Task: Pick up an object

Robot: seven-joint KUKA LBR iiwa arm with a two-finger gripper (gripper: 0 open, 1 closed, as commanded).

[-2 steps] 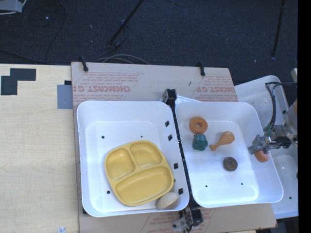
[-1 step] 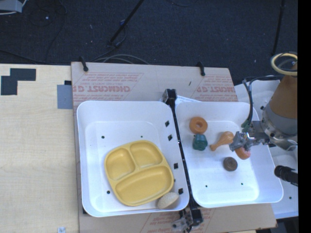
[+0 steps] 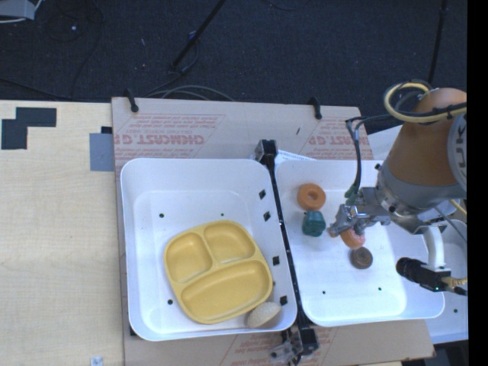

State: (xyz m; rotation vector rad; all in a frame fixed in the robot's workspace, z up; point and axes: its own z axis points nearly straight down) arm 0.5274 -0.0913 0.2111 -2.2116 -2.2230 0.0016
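The two-finger gripper [image 3: 352, 231] is positioned in the right white bin [image 3: 381, 300], fingers seen clamped on a small orange object [image 3: 354, 239].

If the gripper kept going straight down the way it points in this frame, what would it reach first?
Most likely the small orange-red object directly beneath the gripper in the right bin. The teal object sits just to its left and the brown disc just below in the picture. Depth is unclear from this slanted view.

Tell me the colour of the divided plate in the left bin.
Pale yellow; the three-compartment plastic plate shows plainly in the camera view.
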